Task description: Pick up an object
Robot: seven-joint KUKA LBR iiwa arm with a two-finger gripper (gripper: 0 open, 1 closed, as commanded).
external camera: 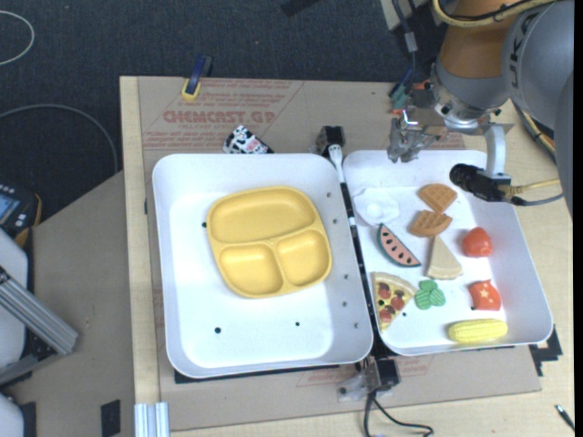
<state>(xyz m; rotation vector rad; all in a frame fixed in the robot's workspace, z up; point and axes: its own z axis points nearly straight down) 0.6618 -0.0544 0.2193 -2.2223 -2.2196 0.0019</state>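
Note:
My gripper hangs over the back left edge of the right bin, with nothing visible between its fingers. In that bin lie toy foods: a waffle piece, a brown cookie piece, a watermelon slice, a pale sandwich wedge, a red tomato, a red strawberry piece, a pizza slice, a green leaf and a yellow corn cob. A white item lies just below the gripper.
The left bin holds a yellow divided plate. A black cylinder on the arm juts over the right bin's back. Behind the bins sit a black-and-white item and a yellow-blue clip.

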